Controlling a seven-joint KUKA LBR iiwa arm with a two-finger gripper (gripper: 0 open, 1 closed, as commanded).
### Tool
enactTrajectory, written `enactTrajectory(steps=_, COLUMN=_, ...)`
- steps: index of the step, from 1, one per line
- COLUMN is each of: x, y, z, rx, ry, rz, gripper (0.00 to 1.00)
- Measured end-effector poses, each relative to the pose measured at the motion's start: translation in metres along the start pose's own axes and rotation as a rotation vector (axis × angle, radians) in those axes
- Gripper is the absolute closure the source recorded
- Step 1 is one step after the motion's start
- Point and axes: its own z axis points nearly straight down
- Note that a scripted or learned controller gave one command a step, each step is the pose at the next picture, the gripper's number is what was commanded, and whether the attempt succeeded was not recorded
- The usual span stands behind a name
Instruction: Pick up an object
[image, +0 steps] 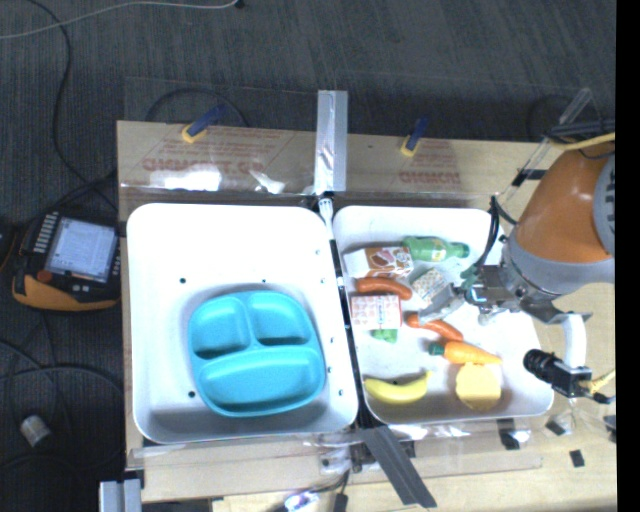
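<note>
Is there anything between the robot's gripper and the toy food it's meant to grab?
Nothing visible stands in the way. The gripper is already low in the right bin, right among the food: the hot dog, the carrot and the green bottle lie close around it, crowded together, so neighbours may get nudged.

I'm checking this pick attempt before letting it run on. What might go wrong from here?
1. The right bin is crowded: the green bottle, sausage, carrot, banana and yellow block lie close together, so the tool may nudge neighbours or close on two at once.
2. The tool sits near the bin's right wall, so a descent there might clip the rim.
</note>
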Motion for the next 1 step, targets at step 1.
enactTrajectory(steps=1, x=0.0019, y=0.0006, z=-0.0082, rx=0.002, ry=0.003, rz=-0.003, gripper=1.0)
